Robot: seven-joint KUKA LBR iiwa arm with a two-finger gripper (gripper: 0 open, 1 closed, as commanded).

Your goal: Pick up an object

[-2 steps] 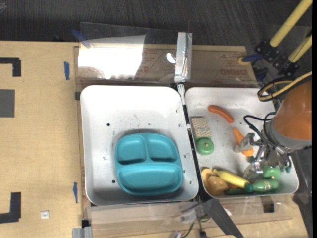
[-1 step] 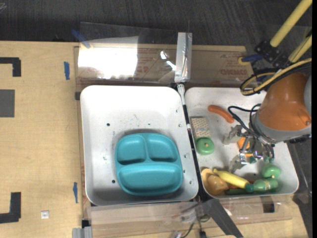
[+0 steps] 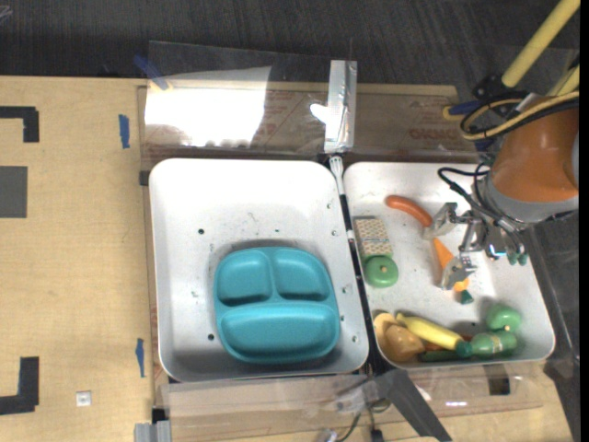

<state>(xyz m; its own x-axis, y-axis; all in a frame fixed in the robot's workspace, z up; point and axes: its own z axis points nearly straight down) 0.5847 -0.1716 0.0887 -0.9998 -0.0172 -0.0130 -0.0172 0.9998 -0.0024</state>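
Hovering over the right bin (image 3: 538,288), the gripper (image 3: 460,247) stands above a small orange piece, probably a toy carrot (image 3: 444,252), which lies on the bin floor beside one finger. The fingers (image 3: 444,219) look spread apart, with nothing between them; the carrot is not yet held.

Several things could go wrong from here. The carrot is small and lies at a slant, so the fingers may close beside it and push it away instead of catching it. Its surface looks smooth, so I judge it may slip out when the arm lifts. A second orange bit (image 3: 460,284) lies just below the gripper, and the red-orange sausage (image 3: 409,210) is near on the upper left; a descent a little off target could strike one of them. The black cables (image 3: 460,180) hanging at the wrist could also drag on the bin's rim.

The bin floor is white, hard and shallow, so objects slide easily on it. Along its lower edge a yellow banana (image 3: 433,331), a brownish pear-like fruit (image 3: 399,341) and green vegetables (image 3: 497,330) lie crowded together. A green round toy (image 3: 380,270) and a speckled block (image 3: 373,236) lie near the dividing wall. The left bin (image 3: 175,201) holds a teal divided plate (image 3: 274,304). Both bins rest on a tan bench (image 3: 64,247) marked with blue tape (image 3: 123,130).
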